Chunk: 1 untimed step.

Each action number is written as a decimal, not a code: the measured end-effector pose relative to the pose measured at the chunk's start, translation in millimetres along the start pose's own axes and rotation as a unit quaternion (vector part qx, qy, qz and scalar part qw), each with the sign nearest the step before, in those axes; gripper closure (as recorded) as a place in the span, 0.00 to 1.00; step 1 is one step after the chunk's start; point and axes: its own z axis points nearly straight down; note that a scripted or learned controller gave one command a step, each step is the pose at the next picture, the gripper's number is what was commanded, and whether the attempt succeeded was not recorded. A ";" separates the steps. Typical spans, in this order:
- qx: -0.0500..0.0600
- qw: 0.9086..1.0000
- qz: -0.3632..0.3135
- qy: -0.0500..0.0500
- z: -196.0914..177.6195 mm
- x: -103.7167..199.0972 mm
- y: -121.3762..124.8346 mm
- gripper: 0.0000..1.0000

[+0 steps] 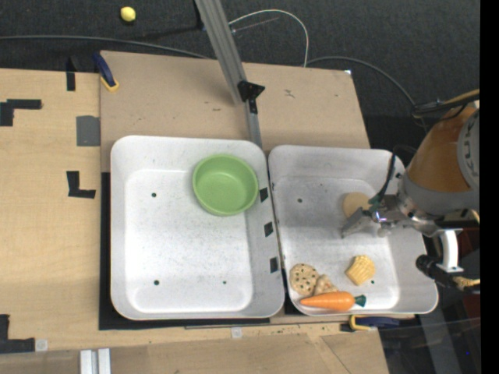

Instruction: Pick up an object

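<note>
My gripper (357, 221) reaches into the right bin (312, 179) from the right, its dark fingers spread open just below a tan rounded piece (355, 202). Nothing sits between the fingers. Lower in the same bin lie a yellow ridged piece (359, 270), a round brown cookie (302, 276) and an orange carrot (330, 301) with a green end along the front wall.
The left bin (148, 224) holds a green bowl (224, 184) at its upper right. A grey pole (222, 41) slants down to the gap between the bins. A yellow ball (128, 13) lies on the dark floor beyond the bench.
</note>
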 end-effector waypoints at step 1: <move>-0.003 1.000 0.000 -0.001 19.4 0.2 0.3 0.00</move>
